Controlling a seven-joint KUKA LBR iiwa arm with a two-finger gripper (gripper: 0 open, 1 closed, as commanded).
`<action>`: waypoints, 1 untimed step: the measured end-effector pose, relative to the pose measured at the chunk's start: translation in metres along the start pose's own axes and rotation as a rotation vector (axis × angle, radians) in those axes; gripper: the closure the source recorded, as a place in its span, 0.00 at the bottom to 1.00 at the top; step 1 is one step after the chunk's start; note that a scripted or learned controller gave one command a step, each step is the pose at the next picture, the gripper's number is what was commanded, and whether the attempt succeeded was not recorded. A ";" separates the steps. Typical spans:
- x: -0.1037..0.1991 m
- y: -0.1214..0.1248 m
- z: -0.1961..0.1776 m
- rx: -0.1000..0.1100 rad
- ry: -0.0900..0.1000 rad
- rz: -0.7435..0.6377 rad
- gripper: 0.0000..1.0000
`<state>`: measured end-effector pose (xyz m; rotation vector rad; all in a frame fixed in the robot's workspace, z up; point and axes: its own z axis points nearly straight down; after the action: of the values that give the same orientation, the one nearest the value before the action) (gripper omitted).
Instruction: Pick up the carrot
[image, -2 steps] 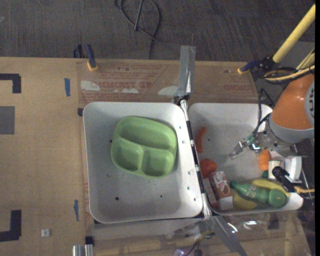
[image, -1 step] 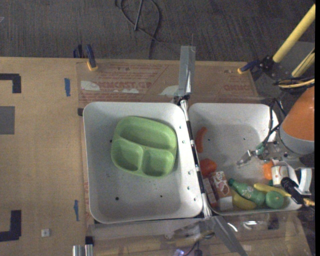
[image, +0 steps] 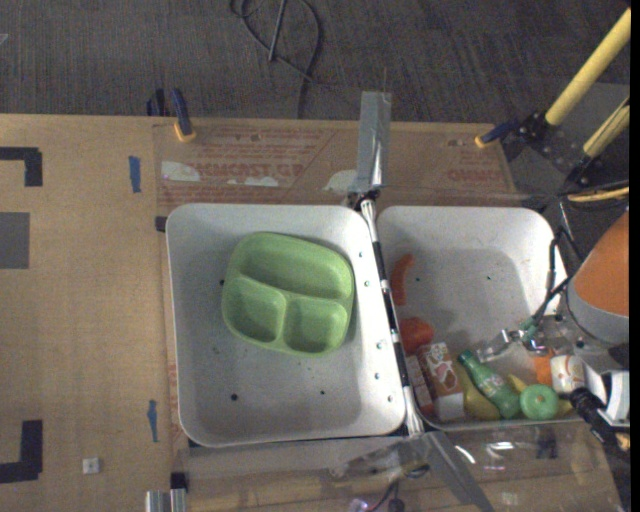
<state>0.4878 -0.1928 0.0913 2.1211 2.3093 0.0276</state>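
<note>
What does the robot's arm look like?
The arm is fat and rounded, with a bright orange band above a grey part. At its end sits the gripper, small and made of silvery metal. Thin dark cables curl along beside it.

The grey robot arm with an orange band reaches in from the view's right edge, bent downward; its small metal two-finger hand points left, held low.
</note>
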 end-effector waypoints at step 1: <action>-0.012 0.001 0.000 0.004 0.017 -0.036 0.00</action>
<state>0.4896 -0.2045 0.0910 2.0885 2.3582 0.0405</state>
